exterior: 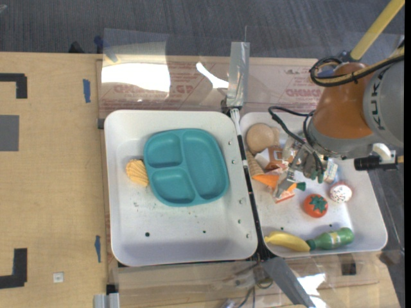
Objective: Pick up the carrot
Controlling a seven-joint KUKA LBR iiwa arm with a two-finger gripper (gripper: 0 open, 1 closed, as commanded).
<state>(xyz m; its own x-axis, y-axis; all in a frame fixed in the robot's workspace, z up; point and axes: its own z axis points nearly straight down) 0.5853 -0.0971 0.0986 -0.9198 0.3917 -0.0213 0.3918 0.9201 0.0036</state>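
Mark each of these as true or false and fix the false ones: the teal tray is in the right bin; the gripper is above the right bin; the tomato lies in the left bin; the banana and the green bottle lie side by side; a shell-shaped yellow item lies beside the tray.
1. The teal tray is in the right bin. False: it sits in the left bin.
2. The gripper is above the right bin. True.
3. The tomato lies in the left bin. False: it is in the right bin.
4. The banana and the green bottle lie side by side. True.
5. A shell-shaped yellow item lies beside the tray. True.
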